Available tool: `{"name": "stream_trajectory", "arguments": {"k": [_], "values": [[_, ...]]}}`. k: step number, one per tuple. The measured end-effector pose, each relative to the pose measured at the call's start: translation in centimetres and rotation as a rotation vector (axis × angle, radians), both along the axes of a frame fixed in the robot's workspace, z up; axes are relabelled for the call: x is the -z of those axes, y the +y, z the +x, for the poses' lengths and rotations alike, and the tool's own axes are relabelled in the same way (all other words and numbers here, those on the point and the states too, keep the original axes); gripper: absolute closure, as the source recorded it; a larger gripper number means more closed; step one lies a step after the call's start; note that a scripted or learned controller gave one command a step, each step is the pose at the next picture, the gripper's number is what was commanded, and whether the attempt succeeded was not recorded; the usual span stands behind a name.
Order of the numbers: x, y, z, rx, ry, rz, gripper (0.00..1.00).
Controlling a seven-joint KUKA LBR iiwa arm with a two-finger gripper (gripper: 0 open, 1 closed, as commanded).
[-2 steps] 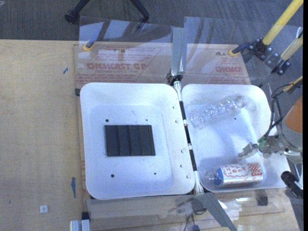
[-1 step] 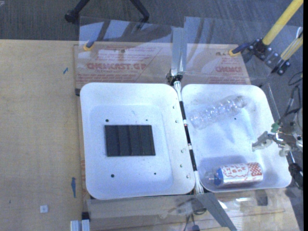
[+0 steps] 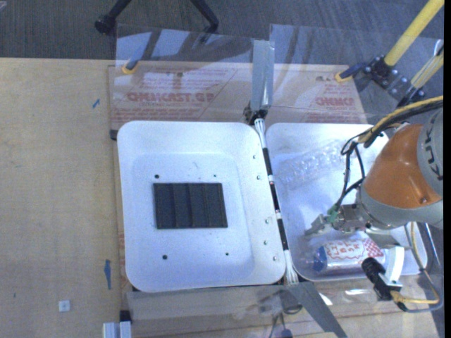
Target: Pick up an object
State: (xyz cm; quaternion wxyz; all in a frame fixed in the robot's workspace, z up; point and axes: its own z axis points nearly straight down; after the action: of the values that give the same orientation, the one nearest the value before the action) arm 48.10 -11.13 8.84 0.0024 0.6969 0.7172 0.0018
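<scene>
My gripper (image 3: 325,223) hangs over the near half of the right bin (image 3: 289,143), under the arm's orange band (image 3: 402,178). Just below it a small bottle with a blue cap and a red-and-white label (image 3: 341,253) lies on its side on the bin floor. A clear plastic bottle (image 3: 310,164) lies further back in the same bin. In the left bin (image 3: 141,153), a dark grey ribbed rectangular pad (image 3: 190,205) lies flat in the middle. The view does not show whether my gripper touches the labelled bottle.
A metal divider post (image 3: 262,72) stands at the back between the two bins. Clear plastic walls rise behind them. Cables (image 3: 352,167) loop from the wrist over the right bin. A yellow pole (image 3: 416,23) leans at the far right.
</scene>
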Motion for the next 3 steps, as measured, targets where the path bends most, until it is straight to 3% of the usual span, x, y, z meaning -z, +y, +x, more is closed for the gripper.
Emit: {"name": "stream_trajectory", "arguments": {"k": [1,2,3], "values": [[-2.2,-7.7,3.0,-0.021,0.005,0.0,0.0],[-0.1,-10.4,0.3,-0.163,-0.001,0.008,0.0],[-6.2,-11.2,-0.1,0.059,0.004,-0.001,0.0]]}}
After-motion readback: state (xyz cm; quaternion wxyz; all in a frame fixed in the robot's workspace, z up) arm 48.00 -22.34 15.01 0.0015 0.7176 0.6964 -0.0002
